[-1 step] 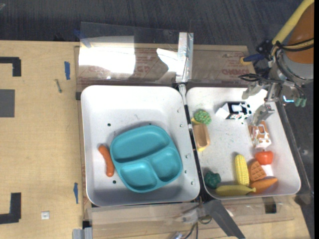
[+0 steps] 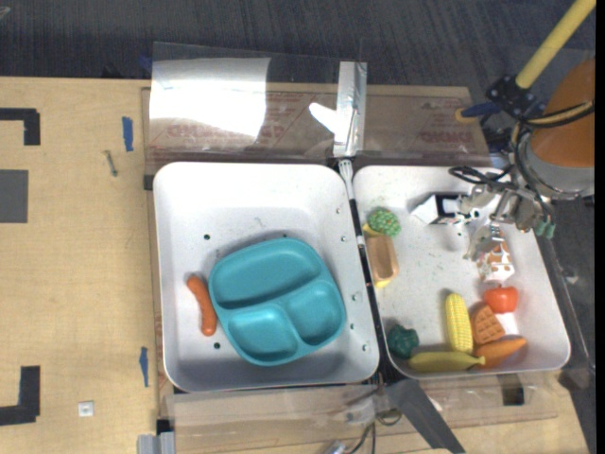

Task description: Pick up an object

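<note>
The right bin [image 2: 425, 287] holds several toy foods: a green leafy piece [image 2: 383, 221], a tan bun [image 2: 381, 257], a yellow corn cob [image 2: 458, 319], a banana [image 2: 444, 359], a dark green broccoli [image 2: 402, 340], a waffle [image 2: 486, 325], a carrot [image 2: 505, 348] and a red tomato [image 2: 502, 299]. My gripper [image 2: 483, 237] hangs over the far right part of this bin, reaching in from the right. Just below it lies a small white and orange piece [image 2: 497, 265]. Whether the gripper touches that piece is unclear.
In the left bin [image 2: 246, 192] sit a teal divided plate [image 2: 276, 298] and an orange sausage [image 2: 202, 304] by its left side. A clear plastic sheet [image 2: 213, 102] and a metal divider [image 2: 349, 112] stand behind the bins. Cables and a yellow rod [image 2: 558, 28] crowd the upper right.
</note>
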`<state>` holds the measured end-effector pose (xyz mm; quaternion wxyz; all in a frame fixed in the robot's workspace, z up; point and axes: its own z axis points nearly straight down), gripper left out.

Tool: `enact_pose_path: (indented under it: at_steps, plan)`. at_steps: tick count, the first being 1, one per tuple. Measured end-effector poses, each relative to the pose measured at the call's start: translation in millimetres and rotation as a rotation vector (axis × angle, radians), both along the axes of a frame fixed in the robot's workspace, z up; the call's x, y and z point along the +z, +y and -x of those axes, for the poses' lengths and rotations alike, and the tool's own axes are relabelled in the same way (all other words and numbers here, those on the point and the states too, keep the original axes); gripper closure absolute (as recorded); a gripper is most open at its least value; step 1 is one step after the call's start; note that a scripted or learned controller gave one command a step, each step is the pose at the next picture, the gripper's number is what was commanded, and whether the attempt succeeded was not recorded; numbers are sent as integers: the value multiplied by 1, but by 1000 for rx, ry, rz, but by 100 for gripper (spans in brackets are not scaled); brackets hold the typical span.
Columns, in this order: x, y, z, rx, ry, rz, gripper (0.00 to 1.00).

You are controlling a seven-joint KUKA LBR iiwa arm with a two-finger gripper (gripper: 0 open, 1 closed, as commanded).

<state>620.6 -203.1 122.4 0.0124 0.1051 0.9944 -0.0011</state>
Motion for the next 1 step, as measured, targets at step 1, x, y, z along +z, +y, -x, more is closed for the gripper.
enact_pose_path:
  at_steps: [1]
  plan:
    - [-35, -3, 51, -65, 15, -5, 0]
